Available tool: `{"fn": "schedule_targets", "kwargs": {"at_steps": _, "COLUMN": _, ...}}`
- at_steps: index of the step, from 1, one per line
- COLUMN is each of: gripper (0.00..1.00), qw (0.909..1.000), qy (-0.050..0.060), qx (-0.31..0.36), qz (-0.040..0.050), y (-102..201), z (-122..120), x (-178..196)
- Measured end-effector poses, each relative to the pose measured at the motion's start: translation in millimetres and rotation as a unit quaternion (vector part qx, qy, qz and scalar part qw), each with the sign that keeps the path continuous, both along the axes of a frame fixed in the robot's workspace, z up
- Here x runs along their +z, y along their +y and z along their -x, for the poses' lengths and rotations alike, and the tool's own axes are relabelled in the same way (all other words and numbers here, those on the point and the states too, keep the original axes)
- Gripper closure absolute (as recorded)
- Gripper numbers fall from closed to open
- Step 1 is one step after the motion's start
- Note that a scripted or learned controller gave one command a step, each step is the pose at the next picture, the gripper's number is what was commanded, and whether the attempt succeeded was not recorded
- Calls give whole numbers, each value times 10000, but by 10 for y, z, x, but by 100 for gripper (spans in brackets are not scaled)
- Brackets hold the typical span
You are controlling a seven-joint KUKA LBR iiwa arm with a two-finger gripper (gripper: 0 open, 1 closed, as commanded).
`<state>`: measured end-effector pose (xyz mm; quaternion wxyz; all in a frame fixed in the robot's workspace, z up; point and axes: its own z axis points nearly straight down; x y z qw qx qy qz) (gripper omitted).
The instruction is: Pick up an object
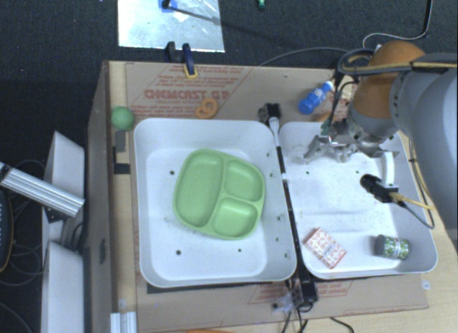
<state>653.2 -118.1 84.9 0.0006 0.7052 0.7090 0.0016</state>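
Tool (330, 149), fingers apart, at right bin's far edge, well apart from patterned packet (325, 247).

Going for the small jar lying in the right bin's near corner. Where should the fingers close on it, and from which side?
A judgement: come straight down on the jar and close across its middle. It lies on its side, long axis running left to right, so the fingers should straddle its narrow width. The bin wall sits close on its right, so avoid approaching from there. The gripper is at the bin's far end.
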Motion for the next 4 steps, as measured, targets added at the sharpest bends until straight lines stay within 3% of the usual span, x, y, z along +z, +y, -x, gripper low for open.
{"fn": "schedule_targets", "kwargs": {"at_steps": 1, "gripper": 100, "qw": 10000, "qy": -15, "qx": 2, "qz": 10, "y": -17, "z": -8, "x": 112}}
{"fn": "schedule_targets", "kwargs": {"at_steps": 2, "gripper": 100, "qw": 10000, "qy": -42, "qx": -18, "qz": 30, "y": -448, "z": 118, "x": 1988}}
{"fn": "schedule_targets", "kwargs": {"at_steps": 3, "gripper": 100, "qw": 10000, "qy": 22, "qx": -21, "qz": 8, "y": -432, "z": 1024, "x": 1276}}
{"fn": "schedule_targets", "kwargs": {"at_steps": 4, "gripper": 100, "qw": 10000, "qy": -7, "qx": -9, "qz": 12, "y": -298, "z": 457, "x": 1657}}
